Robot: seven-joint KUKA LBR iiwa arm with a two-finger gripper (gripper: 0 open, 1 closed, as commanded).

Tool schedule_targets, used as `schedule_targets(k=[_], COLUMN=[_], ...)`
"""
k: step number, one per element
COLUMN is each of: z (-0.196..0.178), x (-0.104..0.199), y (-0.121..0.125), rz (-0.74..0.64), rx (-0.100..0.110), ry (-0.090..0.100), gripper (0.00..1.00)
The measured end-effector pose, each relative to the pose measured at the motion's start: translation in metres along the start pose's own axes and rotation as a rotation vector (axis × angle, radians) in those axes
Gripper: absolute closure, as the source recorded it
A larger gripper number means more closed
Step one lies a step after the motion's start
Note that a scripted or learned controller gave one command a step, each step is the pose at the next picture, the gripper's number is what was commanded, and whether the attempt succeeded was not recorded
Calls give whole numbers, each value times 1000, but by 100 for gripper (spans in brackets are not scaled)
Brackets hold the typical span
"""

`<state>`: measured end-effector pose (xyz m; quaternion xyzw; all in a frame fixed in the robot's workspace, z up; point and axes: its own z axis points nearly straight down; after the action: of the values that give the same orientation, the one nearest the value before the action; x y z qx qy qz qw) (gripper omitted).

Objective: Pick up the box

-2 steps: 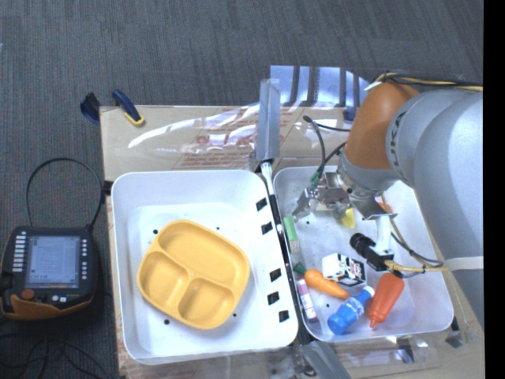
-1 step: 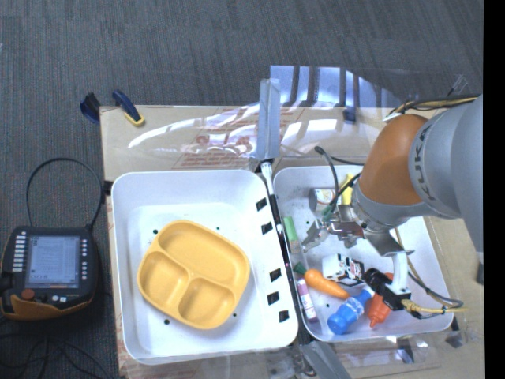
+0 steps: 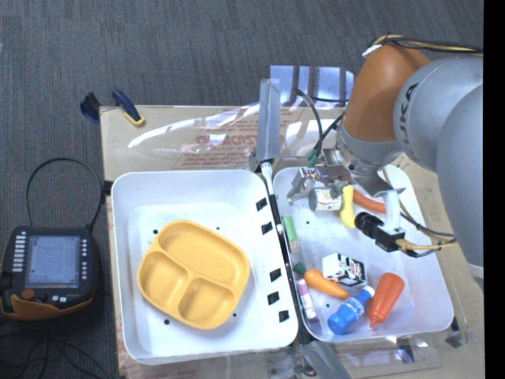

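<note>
The box [image 3: 344,268] is small, white and black with a printed face. It lies flat in the middle of the right bin [image 3: 430,271]. My gripper [image 3: 314,188] hangs over the far left part of that bin, beyond the box and to its left, well apart from it. The grey wrist with its orange band sits above the bin's far edge. Nothing of the box is covered.
An orange carrot [image 3: 325,284], a blue bottle [image 3: 347,310] and an orange bottle [image 3: 384,297] lie close around the box. A yellow piece [image 3: 347,205] and a green marker [image 3: 292,234] lie near the gripper. The left bin [image 3: 134,204] holds a yellow divided plate [image 3: 193,273].
</note>
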<state>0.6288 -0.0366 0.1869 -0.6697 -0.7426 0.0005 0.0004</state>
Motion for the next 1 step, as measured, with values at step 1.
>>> schedule_targets(k=[1], z=[63], x=[-48], y=[-32], rz=[34], rx=[3], ry=[1], gripper=[0])
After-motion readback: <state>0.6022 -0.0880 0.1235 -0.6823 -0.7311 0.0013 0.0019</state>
